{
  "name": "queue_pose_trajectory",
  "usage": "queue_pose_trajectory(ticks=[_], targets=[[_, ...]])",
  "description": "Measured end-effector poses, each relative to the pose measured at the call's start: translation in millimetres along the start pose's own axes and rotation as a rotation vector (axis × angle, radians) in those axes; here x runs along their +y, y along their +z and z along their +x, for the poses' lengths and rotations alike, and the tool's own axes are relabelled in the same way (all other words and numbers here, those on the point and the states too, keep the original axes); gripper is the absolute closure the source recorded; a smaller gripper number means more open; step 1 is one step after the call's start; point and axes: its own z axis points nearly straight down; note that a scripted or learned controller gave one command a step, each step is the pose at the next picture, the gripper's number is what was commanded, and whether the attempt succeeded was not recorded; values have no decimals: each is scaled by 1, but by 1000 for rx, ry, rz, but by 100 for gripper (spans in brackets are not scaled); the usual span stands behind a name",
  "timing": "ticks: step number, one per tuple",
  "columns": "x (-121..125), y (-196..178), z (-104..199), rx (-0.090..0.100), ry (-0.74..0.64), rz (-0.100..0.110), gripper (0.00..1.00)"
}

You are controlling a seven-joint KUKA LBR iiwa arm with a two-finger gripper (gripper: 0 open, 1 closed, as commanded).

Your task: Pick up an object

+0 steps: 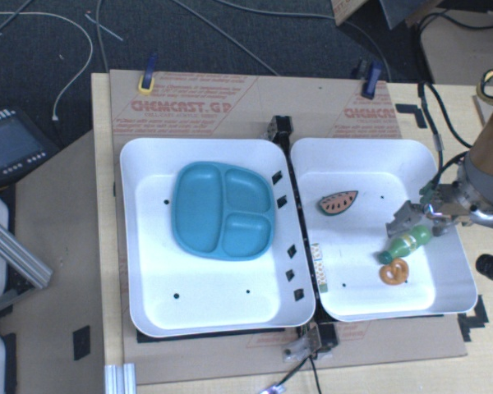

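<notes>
Pale wooden bench (107, 220) over dark carpet, loose cables trailing across the upper left of the frame. Two shallow white bins side by side at centre: left bin (148, 302) and right bin (345, 158), rims touching along the middle. In the left bin, one blue divided plate (223, 210), set toward the upper half, with bare white floor below it. In the right bin, three small items: one watermelon slice (338, 202) near the upper middle, one green bottle (406, 244) and one orange pretzel (394, 272) toward the lower right, close together near the rim. Gripper (416, 217) at right edge of frame, low over the green bottle's upper end; fingers apart, nothing clearly clamped between them.
</notes>
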Motion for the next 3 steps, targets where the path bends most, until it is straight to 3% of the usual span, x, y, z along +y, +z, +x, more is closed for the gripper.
queue_pose_trajectory(ticks=[1,2,3], targets=[[3,-7,1,-3,-4,-14,0],[13,46,-4,-2,-4,-9,0],[10,99,-13,-10,-2,-22,0]])
